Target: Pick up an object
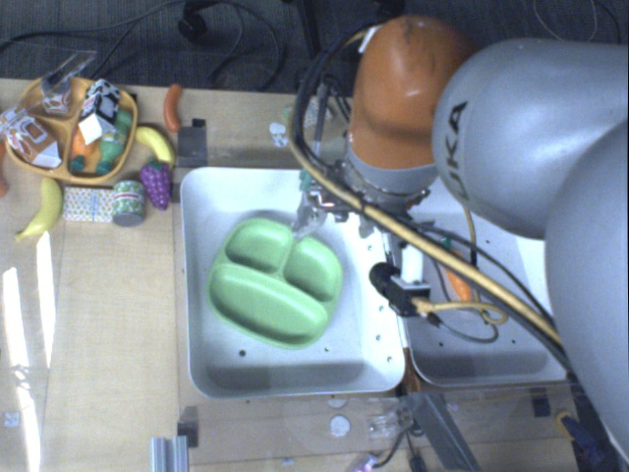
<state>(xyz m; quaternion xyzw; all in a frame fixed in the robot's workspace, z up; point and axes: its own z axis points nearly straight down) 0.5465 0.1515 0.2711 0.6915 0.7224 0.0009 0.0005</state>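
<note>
The arm covered most of the right bin, and an orange object there showed as a mere sliver. The pincer was blurred, its fingers indistinct. The heap in the bowl was too small to identify.

A green plate with 3 compartments lies tilted in the left bin.

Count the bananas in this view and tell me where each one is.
2. One banana lies on the bench below-left of the basket; the other banana curves against the basket's right side. More may be hidden inside the basket.
</note>
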